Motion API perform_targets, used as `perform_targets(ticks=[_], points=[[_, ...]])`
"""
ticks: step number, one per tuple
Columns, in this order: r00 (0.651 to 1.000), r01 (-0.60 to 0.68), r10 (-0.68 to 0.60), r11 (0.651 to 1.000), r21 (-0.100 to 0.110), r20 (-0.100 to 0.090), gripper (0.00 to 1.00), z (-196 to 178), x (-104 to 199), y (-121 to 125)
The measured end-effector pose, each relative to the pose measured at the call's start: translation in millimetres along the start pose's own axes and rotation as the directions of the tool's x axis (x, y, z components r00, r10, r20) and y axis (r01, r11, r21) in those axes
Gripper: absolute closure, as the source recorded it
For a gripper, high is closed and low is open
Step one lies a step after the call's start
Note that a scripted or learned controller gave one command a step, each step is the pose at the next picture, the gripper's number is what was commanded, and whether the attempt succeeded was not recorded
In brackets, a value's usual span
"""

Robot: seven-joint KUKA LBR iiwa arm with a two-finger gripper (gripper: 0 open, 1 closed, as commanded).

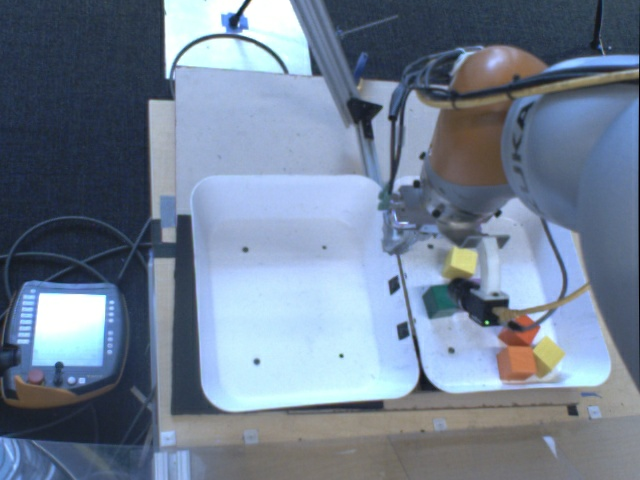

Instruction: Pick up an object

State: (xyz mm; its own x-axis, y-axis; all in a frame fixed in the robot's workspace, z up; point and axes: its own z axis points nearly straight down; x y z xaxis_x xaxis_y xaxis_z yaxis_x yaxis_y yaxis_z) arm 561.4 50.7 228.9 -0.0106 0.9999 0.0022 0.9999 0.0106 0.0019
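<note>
The arm comes in from the right, its orange-banded wrist hanging over the right bin. My gripper sits low at that bin's left wall, close to the divide between the two bins. A yellow cube lies just right of the gripper, and a dark green block lies a little below it. Nothing shows between the gripper's tips. Further toward the near right corner are two orange blocks and a second yellow cube.
The left bin stands beside the right one, their rims touching. A slanted metal pole crosses the bench at the back. A teach pendant with cables lies on the floor at left.
</note>
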Motion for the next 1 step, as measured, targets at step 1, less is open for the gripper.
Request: perform_targets(ticks=[1], points=[[1.000, -0.001, 0.001, 1.000, -0.001, 0.000, 1.00, -1.5, 41.7, 12.5]])
